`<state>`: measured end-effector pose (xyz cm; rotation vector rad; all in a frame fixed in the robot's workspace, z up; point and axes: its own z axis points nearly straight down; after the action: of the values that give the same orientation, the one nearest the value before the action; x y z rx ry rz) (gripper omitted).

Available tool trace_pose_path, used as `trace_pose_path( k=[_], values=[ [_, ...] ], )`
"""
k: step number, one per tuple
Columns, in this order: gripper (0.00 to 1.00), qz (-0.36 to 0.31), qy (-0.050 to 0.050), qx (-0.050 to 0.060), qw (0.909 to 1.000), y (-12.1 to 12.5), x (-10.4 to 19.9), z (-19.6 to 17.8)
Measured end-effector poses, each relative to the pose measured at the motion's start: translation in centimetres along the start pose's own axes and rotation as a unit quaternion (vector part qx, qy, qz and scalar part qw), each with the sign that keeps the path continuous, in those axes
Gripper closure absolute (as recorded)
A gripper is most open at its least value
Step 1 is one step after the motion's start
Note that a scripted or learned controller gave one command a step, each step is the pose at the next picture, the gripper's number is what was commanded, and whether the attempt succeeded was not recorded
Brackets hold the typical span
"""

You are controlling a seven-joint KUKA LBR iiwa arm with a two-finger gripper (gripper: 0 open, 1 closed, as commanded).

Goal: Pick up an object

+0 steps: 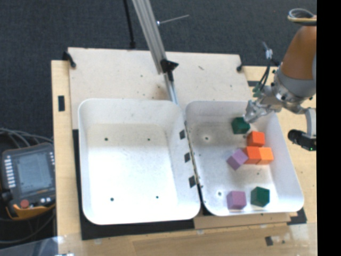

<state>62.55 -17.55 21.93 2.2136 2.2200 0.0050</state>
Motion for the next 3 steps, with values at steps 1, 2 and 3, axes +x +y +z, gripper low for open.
trace_pose_path(
  k=[1, 2, 3],
  values=[
    [1.0, 0.0, 0.0, 0.0, 1.0, 0.1, -0.2, -3.4],
    [1.0, -0.001, 0.001, 0.003, 1.0, -0.3, 4.1, -3.1],
    [1.0, -0.001, 0.001, 0.004, 1.0, -1.7, 8.7, -2.0]
  ],
)
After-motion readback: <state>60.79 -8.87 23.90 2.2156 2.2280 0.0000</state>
